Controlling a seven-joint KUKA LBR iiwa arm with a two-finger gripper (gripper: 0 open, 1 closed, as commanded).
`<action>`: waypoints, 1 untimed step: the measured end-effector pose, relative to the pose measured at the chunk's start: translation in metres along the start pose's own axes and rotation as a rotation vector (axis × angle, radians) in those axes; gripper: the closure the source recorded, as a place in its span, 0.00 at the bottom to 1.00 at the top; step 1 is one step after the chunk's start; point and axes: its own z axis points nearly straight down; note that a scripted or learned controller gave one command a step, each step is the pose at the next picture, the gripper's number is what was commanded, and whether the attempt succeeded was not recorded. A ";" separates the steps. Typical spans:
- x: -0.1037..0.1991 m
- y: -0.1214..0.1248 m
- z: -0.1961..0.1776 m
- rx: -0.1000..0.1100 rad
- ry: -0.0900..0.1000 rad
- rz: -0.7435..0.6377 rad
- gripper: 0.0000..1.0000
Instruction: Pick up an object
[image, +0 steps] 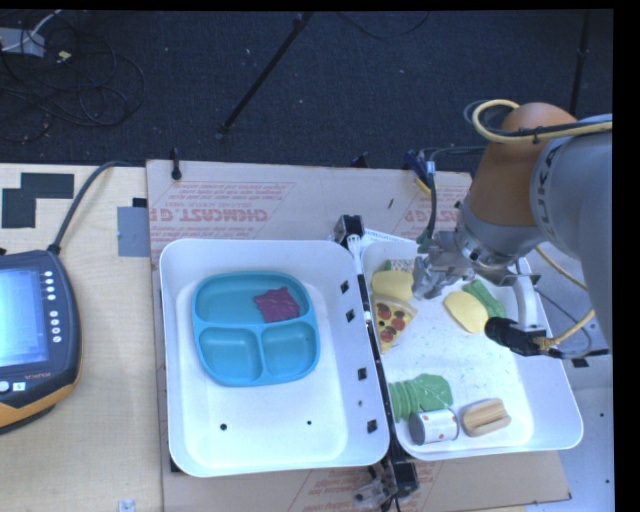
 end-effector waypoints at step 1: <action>-0.001 -0.004 0.006 0.011 0.000 0.003 0.00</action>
